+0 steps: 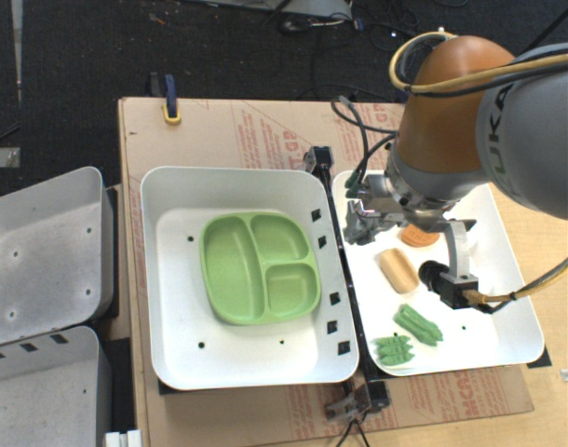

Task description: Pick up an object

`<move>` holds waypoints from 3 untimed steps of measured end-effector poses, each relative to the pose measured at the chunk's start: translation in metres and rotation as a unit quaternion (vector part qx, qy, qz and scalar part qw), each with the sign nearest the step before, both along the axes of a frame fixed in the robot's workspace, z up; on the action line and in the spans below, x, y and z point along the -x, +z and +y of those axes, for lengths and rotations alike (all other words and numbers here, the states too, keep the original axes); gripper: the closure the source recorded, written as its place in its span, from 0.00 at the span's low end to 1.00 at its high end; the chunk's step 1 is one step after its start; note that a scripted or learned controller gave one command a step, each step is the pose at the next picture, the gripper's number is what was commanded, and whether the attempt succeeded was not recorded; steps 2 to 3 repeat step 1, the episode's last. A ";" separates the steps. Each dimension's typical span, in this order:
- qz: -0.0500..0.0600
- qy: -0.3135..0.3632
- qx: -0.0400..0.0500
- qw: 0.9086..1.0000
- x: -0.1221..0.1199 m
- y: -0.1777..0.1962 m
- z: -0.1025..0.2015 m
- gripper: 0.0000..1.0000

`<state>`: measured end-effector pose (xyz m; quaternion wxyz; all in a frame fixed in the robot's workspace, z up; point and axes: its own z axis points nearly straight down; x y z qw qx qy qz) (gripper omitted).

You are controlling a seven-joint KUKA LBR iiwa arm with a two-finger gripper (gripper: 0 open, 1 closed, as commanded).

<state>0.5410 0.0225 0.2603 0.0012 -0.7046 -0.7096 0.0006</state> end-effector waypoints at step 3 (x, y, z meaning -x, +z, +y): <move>-0.001 0.000 0.000 1.000 -0.008 -0.010 0.045 1.00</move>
